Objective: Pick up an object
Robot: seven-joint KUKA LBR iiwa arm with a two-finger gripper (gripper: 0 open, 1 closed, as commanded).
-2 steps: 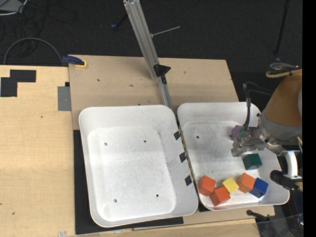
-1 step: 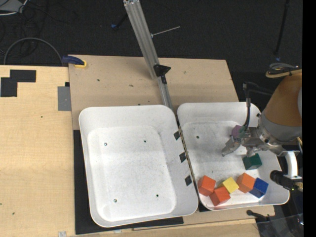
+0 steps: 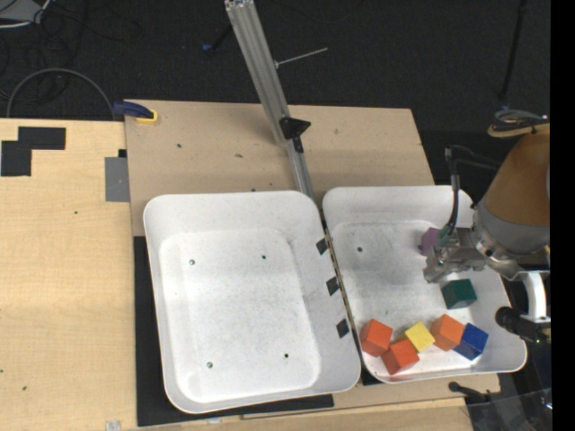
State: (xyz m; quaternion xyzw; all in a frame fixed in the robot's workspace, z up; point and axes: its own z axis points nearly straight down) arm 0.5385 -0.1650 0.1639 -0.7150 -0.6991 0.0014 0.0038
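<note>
Several small blocks lie in the right bin (image 3: 382, 209). A dark green block (image 3: 460, 293) sits near the bin's right side. Along the front edge lie an orange block (image 3: 376, 336), a red block (image 3: 401, 356), a yellow block (image 3: 420, 337), a second orange block (image 3: 447, 331) and a blue block (image 3: 472, 341). A purple block (image 3: 432, 239) shows just left of the wrist. My gripper (image 3: 442, 268) hangs over the right side of this bin, just above and left of the green block, beside the purple one.
The left bin (image 3: 238, 294) lies beside the right one, joined by black clips (image 3: 331, 284). A slanted aluminium bar (image 3: 265, 79) rises behind the bins. The wooden bench extends to the left.
</note>
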